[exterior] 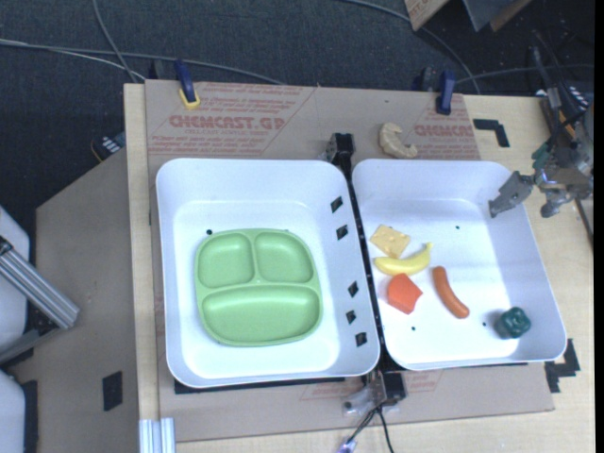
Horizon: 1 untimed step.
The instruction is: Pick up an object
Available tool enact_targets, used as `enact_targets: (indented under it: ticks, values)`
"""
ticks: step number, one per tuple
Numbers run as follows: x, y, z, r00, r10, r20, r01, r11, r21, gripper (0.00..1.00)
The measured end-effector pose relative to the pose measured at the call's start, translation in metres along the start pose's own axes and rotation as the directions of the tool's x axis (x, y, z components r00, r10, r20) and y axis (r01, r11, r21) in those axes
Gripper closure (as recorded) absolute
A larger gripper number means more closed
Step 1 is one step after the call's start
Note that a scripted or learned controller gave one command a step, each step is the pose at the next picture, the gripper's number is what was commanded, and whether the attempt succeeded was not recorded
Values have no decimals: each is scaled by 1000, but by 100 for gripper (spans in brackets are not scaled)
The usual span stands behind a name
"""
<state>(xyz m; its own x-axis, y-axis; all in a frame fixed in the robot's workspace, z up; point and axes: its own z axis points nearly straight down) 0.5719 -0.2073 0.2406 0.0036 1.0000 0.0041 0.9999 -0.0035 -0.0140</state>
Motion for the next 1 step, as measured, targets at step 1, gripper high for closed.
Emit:
enact_targets:
  ticks: [1]
  values:
    - [1, 3, -8, 1000, -4, 3, 4, 1000, -13, 0]
